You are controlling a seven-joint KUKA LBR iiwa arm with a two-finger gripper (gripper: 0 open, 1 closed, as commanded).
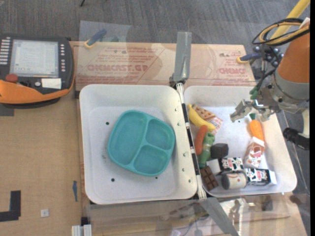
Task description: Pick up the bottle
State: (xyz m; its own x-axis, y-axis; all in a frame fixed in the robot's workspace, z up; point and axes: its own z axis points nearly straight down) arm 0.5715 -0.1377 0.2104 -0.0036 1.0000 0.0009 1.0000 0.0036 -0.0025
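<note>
Hand (251, 110) above unlabelled bottle (233, 180)

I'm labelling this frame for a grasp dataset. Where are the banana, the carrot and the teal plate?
banana (201, 117): camera view, middle of its yellow body.
carrot (256, 130): camera view, on its orange body, right bin.
teal plate (126, 132): camera view, on its large left compartment, left bin.

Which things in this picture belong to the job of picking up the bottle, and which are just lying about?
Belong to the job:
claw, above the right bin
bottle, on its side near the front
right bin, which holds it

Lying about:
teal plate in the left bin
banana
carrot
chocolate bar
orange handset on the bench
</note>
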